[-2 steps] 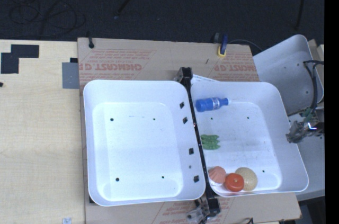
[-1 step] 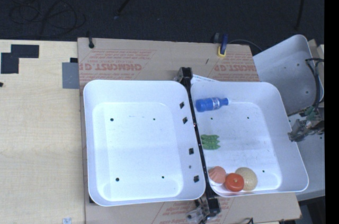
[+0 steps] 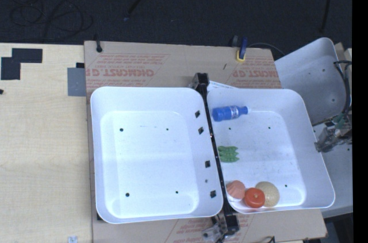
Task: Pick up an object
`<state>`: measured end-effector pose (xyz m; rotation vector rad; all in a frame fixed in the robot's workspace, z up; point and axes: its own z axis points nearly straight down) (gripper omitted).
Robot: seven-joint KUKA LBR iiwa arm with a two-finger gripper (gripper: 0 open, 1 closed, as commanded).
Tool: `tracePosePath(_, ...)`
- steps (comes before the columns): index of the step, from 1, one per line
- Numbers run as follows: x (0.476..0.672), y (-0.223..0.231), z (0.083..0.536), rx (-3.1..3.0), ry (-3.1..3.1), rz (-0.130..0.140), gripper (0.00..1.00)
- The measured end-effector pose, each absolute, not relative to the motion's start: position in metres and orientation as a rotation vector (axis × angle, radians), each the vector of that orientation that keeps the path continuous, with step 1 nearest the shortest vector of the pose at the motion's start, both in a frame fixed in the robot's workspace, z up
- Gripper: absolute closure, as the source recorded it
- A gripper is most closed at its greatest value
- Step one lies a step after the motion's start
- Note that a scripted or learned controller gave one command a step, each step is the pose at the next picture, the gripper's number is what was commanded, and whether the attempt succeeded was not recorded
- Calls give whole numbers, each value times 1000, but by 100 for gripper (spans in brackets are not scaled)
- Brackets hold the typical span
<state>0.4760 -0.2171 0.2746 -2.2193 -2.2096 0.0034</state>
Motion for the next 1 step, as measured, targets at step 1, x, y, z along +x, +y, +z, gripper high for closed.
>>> tracePosePath(1, 476, -217, 284, -2214, -2213, 4, 100)
